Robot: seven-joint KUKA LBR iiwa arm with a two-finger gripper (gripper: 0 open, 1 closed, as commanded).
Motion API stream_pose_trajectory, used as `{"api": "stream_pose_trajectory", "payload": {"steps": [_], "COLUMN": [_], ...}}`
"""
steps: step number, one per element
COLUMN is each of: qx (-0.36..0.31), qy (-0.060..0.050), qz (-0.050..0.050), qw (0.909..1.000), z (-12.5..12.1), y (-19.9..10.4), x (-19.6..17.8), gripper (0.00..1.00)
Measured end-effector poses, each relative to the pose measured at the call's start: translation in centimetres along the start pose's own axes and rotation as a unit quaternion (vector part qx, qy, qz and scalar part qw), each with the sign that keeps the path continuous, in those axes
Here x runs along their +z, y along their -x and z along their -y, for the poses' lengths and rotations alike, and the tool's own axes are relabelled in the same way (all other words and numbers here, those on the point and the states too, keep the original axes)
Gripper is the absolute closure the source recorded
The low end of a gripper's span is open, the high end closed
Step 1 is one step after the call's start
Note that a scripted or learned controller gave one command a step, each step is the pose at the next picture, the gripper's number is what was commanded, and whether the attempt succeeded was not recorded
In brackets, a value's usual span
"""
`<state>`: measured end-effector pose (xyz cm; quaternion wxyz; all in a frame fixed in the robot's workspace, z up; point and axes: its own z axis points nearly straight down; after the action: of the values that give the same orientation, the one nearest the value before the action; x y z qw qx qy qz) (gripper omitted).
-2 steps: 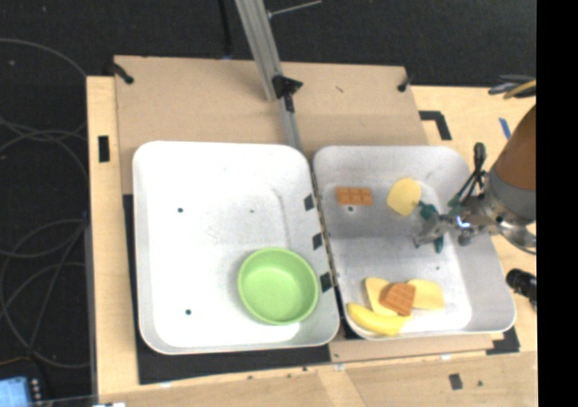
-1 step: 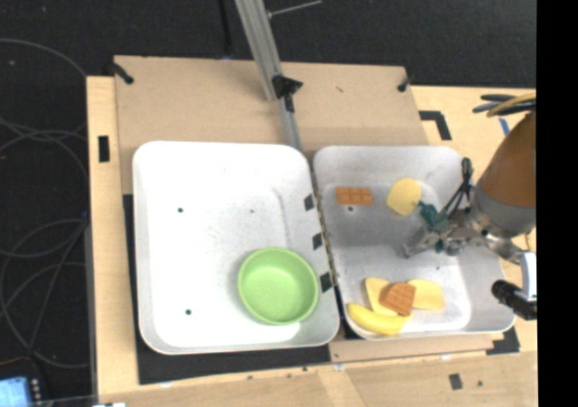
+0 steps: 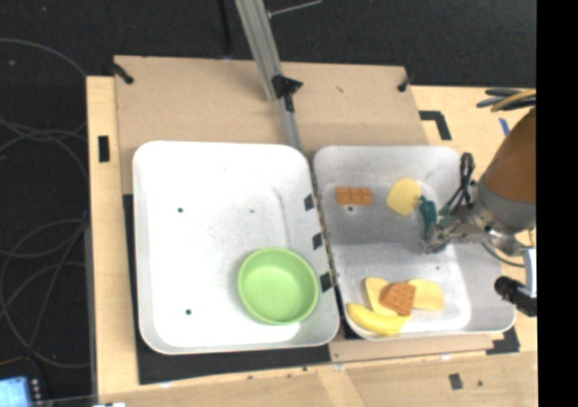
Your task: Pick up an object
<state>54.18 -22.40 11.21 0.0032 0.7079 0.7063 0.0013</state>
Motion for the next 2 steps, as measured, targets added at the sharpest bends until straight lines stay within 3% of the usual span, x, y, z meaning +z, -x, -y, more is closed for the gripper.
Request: {"api": "stream_pose_trajectory", "payload": {"steps": [1, 2], "qx": [-0.003, -0.003], "qy": [0.001, -0.002], "qz": [0.000, -0.001], "qw": [1.0000, 1.0000], "z": [-0.1, -0.3], "y": [0.1, 0.2], "x": [-6.5, -9.4], "gripper": [1.00, 1.00]}}
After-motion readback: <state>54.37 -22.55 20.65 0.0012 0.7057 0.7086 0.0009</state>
